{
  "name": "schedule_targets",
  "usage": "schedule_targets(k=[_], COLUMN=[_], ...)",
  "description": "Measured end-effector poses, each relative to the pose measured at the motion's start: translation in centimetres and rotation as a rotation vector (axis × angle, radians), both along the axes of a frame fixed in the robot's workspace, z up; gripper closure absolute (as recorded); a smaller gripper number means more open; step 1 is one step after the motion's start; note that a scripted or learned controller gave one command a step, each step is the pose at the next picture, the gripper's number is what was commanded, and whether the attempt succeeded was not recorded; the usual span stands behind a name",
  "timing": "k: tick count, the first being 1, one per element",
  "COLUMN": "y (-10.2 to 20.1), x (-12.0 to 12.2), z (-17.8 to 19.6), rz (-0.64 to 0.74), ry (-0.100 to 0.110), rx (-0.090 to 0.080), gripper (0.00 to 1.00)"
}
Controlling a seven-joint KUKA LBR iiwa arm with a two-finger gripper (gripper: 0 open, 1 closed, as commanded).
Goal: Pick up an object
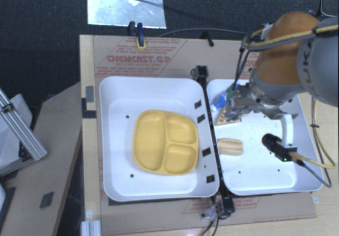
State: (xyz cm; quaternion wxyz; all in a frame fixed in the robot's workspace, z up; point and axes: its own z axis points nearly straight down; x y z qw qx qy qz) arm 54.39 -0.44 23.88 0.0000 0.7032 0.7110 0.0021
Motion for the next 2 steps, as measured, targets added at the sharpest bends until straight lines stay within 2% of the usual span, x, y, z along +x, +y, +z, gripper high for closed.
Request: schedule_targets(k=[1, 2], y=[5.7, 11.3], x=[0.2, 0.6], z=[0.6, -1.1], rz=[0.000, -0.001], ry=[0.001, 0.002], rx=[0.000, -0.001], gripper=[1.00, 1.00])
